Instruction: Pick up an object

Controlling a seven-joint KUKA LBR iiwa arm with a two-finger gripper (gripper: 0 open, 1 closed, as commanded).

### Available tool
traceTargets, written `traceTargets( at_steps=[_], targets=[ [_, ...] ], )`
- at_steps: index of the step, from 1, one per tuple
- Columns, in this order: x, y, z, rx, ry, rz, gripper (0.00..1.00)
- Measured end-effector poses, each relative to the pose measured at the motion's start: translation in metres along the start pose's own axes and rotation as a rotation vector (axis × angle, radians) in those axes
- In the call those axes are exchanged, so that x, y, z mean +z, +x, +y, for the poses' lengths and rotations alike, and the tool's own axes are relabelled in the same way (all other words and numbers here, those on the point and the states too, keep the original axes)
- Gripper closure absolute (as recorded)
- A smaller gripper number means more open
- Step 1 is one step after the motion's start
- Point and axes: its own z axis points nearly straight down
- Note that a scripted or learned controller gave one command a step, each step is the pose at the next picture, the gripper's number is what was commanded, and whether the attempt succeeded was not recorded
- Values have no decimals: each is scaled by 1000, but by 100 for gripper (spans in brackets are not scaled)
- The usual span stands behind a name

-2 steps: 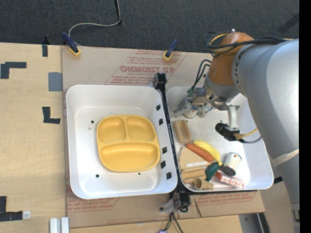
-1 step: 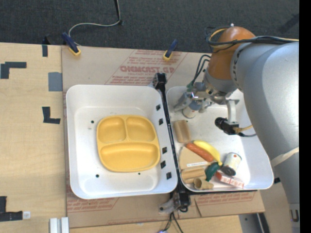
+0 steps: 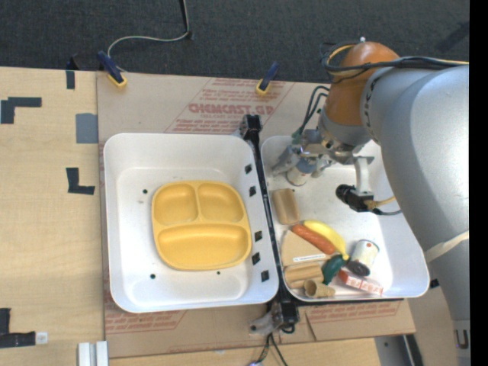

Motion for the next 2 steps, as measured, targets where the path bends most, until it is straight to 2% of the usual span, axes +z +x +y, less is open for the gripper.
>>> traceTargets(
  at_steps=[1,2],
  targets=[
    [-10,0,0,-1,0,-1,100],
    [-136,26,-17,-1,-2,1,100]
  ],
)
